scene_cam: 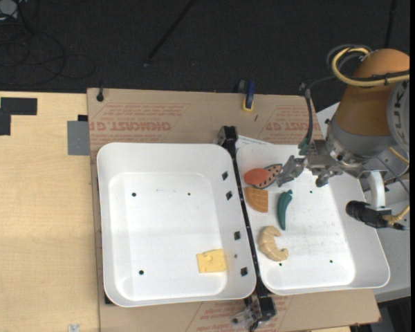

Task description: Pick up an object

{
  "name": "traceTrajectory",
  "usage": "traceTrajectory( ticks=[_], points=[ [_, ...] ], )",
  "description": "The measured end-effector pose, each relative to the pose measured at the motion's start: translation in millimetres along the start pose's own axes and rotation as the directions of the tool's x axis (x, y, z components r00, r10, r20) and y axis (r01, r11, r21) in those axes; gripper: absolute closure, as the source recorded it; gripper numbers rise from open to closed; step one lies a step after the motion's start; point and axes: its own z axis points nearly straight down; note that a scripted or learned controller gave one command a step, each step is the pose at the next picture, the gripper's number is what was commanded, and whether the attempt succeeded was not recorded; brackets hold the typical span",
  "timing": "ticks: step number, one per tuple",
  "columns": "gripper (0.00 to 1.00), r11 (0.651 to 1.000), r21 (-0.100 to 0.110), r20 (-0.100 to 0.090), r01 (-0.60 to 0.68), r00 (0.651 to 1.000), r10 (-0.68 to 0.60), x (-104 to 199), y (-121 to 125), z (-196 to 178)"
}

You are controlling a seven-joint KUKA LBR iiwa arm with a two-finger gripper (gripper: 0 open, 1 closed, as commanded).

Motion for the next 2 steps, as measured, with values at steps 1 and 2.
traceTrajectory(
  ticks=[1,2],
  points=[
    [0.0,1.0,0.01,-0.003,-0.004,1.0,0.004,21.8,-15.9,104.0],
    [0.0,1.0,0.0,0.0,0.0,1.0,0.0,16.1,12.5,111.7]
  ],
)
